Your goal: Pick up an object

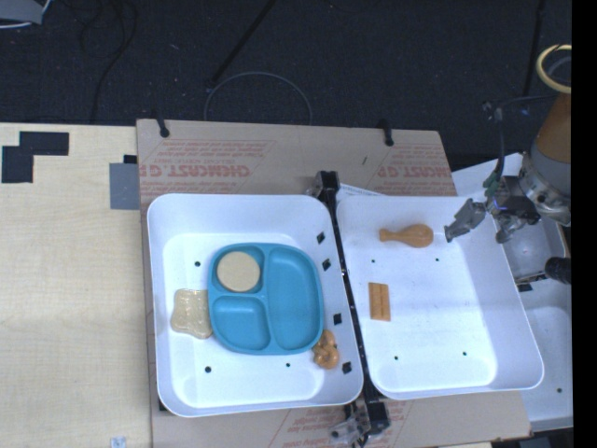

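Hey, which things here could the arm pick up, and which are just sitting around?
Pickable: drumstick, orange block, round cracker, pale biscuit, brown nugget.

Just there: blue divided plate, two white bins, cardboard sheet.

right bin [466, 343] mostly open, drumstick [408, 236], wafer [379, 301] (small obstacles)

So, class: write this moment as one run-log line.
gripper: over right bin's far right rim, nothing held | drumstick: in right bin, nearest | orange block: right bin | blue tray: left bin
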You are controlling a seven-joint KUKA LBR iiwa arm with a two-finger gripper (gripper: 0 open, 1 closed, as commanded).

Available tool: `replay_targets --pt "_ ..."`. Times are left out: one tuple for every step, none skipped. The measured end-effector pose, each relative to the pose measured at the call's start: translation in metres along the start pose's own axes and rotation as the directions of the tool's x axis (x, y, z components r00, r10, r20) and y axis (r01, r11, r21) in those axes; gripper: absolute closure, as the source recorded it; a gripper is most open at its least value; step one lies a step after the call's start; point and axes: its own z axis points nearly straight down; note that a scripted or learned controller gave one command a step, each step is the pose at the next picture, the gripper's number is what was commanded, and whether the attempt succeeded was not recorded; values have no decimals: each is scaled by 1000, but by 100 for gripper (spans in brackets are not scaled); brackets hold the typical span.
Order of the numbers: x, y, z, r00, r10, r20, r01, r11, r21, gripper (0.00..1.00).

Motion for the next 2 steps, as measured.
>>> replay_targets --pt "0 2 -8 1000 -2 3 2 1000 -13 0" --pt "1 2 35 1000 -2 2 2 1000 -8 0"
